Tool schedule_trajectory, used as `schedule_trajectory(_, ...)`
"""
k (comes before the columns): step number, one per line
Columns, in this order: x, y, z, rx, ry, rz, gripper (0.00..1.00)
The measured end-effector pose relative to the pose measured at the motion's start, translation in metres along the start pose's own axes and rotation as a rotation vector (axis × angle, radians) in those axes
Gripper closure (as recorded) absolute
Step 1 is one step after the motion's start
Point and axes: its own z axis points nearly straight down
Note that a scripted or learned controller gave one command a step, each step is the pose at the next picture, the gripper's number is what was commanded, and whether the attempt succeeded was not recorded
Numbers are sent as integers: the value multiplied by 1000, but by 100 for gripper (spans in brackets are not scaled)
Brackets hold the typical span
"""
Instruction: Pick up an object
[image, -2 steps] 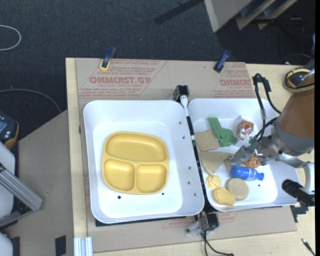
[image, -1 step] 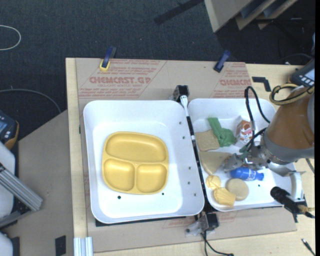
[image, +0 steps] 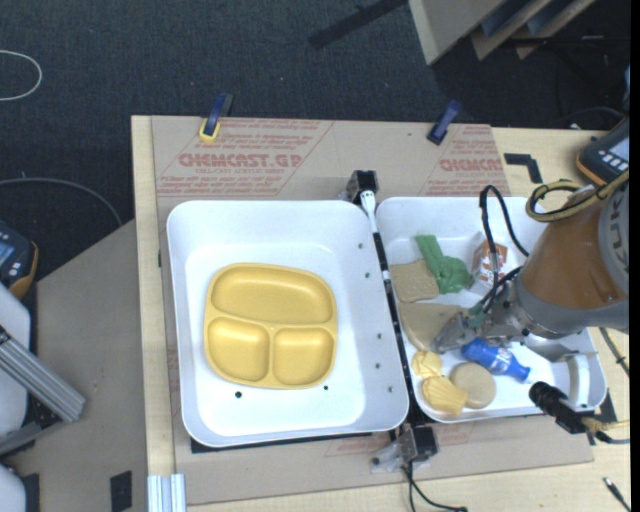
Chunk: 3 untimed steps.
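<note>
bins: 2 | yellow divided tray: 1 | green toy: 1 | blue object: 1 | clamps: 2

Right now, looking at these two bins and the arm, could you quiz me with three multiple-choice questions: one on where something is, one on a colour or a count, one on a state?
1. Where is the yellow tray?
A. left bin
B. right bin
C. on the bare bench

2. What colour is the small bottle below the gripper?
A. red
B. blue
C. white

3. How does the yellow tray lie?
A. flat, hollows up
B. upside down
C. on its edge

Answers:
1. A: it sits in the middle of the left bin.
2. B: it is blue, lying among the items in the right bin.
3. A: its three compartments face up.
</note>
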Motion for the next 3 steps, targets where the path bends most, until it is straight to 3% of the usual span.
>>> schedule_trajectory(1,-1,1,-12,-5,-2,2,100)
schedule_trajectory(3,3,-6,-103,-10,-4,-2,100)
